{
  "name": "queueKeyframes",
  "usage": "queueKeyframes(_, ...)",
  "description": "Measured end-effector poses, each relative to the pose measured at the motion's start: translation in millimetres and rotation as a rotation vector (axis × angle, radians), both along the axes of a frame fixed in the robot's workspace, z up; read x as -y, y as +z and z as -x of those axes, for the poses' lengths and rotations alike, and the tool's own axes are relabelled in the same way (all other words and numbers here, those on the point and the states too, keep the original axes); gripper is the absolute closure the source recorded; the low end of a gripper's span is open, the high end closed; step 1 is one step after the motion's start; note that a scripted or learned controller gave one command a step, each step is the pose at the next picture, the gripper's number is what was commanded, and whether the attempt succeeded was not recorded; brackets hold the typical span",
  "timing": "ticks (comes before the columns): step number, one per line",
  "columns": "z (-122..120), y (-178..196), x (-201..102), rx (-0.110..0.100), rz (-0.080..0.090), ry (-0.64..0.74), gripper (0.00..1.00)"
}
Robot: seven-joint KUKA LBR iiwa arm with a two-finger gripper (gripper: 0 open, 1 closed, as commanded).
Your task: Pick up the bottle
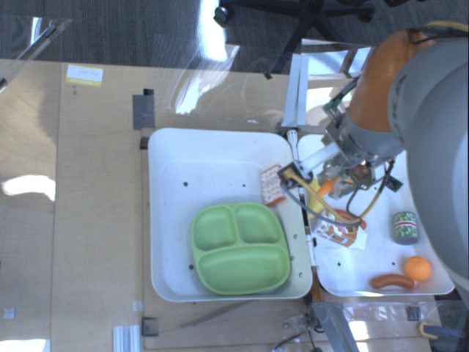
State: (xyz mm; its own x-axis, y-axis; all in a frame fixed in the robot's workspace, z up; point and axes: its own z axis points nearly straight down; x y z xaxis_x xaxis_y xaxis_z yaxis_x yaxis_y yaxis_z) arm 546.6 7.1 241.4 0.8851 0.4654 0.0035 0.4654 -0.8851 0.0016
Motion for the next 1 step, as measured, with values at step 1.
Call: queueKeyframes(1, 5.5, -58.4, -70.0, -0.005, -0.001, -0.02, 1.0)
